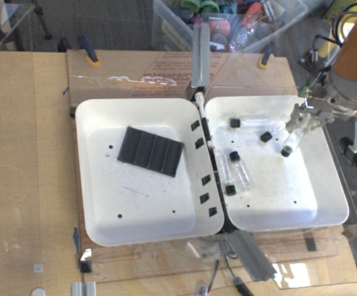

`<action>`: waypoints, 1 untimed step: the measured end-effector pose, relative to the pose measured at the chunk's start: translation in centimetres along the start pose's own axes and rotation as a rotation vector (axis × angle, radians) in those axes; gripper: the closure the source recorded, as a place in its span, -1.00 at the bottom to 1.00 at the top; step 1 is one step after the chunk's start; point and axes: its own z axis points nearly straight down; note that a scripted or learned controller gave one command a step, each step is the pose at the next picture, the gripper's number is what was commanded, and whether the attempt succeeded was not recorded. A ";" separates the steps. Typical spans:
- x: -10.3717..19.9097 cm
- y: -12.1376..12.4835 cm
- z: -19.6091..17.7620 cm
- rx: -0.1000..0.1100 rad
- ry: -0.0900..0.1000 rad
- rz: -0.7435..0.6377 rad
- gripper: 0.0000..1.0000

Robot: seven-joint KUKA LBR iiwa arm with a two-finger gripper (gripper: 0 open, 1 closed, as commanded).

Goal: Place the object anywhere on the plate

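Black ribbed plate (rectangular) flat in left bin.

Arm cut off at right edge; tool finger state too small to tell; toy tub cropped at top.

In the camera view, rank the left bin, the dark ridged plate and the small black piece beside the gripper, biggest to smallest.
1. Left bin
2. Dark ridged plate
3. Small black piece, near the gripper
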 end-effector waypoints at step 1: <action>-4.4 -1.1 -6.5 -0.002 0.001 0.014 1.00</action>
